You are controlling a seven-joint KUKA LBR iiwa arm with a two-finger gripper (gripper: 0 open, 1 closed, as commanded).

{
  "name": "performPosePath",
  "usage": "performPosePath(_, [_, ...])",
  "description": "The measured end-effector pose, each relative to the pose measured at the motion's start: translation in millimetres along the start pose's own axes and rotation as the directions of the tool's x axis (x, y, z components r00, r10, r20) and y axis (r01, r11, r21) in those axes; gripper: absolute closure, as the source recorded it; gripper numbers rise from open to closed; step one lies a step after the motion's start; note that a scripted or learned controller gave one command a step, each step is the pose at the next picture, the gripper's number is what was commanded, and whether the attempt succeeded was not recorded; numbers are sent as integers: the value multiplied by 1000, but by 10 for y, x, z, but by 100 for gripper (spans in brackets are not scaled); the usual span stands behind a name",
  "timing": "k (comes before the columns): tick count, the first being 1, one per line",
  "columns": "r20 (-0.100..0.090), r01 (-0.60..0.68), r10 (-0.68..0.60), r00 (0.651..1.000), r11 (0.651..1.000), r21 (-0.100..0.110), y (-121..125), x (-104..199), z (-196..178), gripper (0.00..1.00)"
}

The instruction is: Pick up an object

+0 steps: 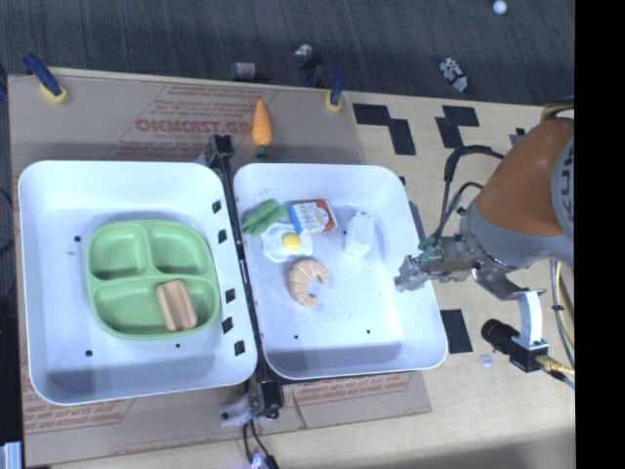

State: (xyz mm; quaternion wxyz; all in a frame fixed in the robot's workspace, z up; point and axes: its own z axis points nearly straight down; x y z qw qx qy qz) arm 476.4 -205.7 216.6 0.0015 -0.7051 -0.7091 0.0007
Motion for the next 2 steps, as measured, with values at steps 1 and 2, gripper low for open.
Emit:
performPosePath(1, [-1, 0, 0, 1000, 1000, 1, -3, -48, 959, 100])
performPosePath(2, [4, 1, -1, 1000, 1000, -8, 19, 219, -320, 100])
